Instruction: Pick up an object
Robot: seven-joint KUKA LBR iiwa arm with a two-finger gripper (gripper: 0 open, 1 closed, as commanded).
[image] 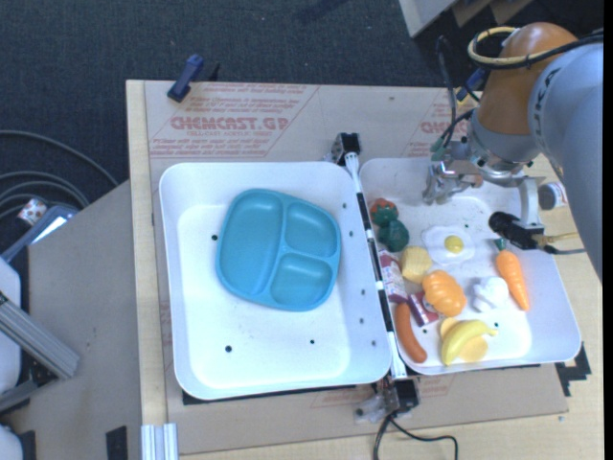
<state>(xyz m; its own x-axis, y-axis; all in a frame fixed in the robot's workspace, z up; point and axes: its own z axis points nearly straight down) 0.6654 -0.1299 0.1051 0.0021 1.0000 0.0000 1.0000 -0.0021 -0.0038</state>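
Two glossy white bins (192, 353), smooth teal sectioned plate (279, 249), rounded plastic foods (450, 295)

Laid flat in the middle of the shallow white plastic left bin (172, 286): light-blue three-compartment plastic plate (278, 249). Touching along the shared rim: matching white right bin (551, 324). Fitted at the far and near ends of that seam: black clamps (347, 146). Beneath both: brown bench board with red lettering (239, 113). Clipped near its far left corner: small blue clip (185, 78). Off its left edge: grey cables (57, 161).
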